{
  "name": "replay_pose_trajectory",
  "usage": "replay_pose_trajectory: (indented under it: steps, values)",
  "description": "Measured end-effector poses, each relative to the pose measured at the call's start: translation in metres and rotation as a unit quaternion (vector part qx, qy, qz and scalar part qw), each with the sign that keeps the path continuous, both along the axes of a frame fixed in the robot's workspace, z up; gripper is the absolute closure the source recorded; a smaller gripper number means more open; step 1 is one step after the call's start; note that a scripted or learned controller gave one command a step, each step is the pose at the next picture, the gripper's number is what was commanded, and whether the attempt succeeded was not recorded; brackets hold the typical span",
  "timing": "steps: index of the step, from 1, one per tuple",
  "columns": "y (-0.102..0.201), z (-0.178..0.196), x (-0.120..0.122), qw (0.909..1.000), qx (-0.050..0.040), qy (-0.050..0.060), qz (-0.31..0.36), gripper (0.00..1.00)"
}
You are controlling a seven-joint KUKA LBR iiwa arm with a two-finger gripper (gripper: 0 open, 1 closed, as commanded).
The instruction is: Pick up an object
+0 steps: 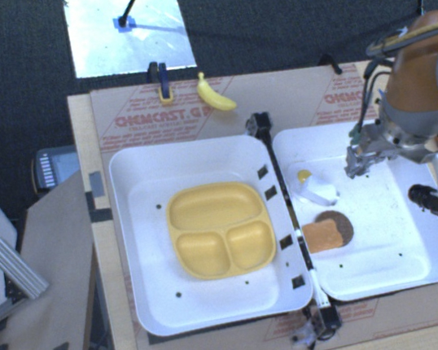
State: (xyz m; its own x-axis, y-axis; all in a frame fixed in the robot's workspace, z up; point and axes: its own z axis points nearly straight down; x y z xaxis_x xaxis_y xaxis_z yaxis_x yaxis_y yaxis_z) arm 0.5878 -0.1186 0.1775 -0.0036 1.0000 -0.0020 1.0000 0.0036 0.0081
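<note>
Table (104, 229) carries two white bins side by side. Left bin (140, 224) is occupied by a yellow divided tray (215, 230), seated roughly centre. Right bin (413, 255) is entered by the arm (423, 84) from the right; end effector (357, 163) is hung over the bin's far half, nothing seen held. Finger spread cannot be judged at this resolution.

Candidates are clustered at the right bin's left side: orange block (322, 235) overlapping a brown disc (339, 223), a white piece (318, 192) just beyond them, a small yellow item (305, 174) further still. White piece is judged nearest, lying left and slightly near of the end effector. Block's long axis is read as roughly left-right.

A banana (215, 96) is left on the table beyond the bins.
</note>
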Motion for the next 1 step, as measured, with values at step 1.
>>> replay_pose_trajectory:
  steps: [1]
  values:
    - [-0.0002,0.0538,0.0013,1.0,0.0004,0.001,0.0,1.0]
